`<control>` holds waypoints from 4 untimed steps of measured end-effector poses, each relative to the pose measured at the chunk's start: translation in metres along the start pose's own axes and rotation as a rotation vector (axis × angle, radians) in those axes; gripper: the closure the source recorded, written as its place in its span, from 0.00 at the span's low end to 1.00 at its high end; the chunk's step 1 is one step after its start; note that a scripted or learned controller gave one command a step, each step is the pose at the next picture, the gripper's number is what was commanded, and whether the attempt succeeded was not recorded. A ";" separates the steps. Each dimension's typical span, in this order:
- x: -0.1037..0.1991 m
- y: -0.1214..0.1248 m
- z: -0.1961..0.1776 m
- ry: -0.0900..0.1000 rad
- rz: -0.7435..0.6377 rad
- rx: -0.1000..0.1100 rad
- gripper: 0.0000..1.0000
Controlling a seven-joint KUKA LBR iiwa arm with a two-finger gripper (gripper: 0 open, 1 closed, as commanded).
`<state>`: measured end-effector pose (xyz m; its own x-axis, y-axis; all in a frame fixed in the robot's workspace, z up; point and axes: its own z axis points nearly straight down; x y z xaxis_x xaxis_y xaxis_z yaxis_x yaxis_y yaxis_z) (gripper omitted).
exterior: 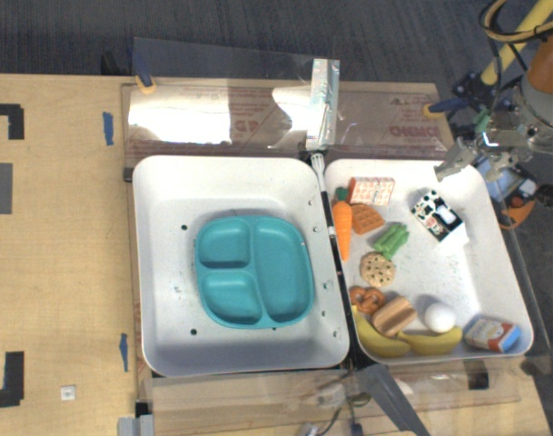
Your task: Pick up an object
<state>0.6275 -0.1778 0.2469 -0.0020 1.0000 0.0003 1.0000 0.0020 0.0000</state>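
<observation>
Camera view looks down on a wooden worktop (49,271) bearing two white bins side by side. The left bin (158,198) carries a teal divided plate (255,271). The right bin (494,271) carries a scatter of toy foods: a carrot (341,228), a waffle-like cracker (370,190), a green pod (391,239), a cookie (378,269), a pretzel (366,299), a hot dog (393,315), a banana (412,341), a white egg (439,317), a small red and blue carton (493,334) and a black-and-white patterned block (437,214).

At the upper right the gripper (467,157) hangs over the far right corner of the right bin, above its rim and apart from every object. Whether the jaws are apart or together I cannot tell, since cables and fittings crowd that spot.

My judgement is that the pick has not begun in earnest; this is the approach step, with nothing held. The patterned block lies nearest the tool, tilted on the bin floor with bare floor around it, so it looks the easiest target. The next move would call for travelling inward over the chosen piece, lining the jaws across its narrow side and descending without striking the bin wall. The crowded pieces at the near edge, touching one another, would be harder to isolate.
</observation>
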 end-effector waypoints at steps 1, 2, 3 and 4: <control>0.022 -0.087 0.147 0.002 0.104 0.011 0.00; 0.062 -0.041 0.160 -0.001 -0.064 -0.007 0.00; 0.047 0.030 0.162 0.003 0.077 0.019 0.00; 0.088 0.041 0.101 -0.002 -0.118 -0.009 0.00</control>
<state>0.6688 -0.0895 0.1459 -0.1193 0.9929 -0.0018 0.9928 0.1193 0.0084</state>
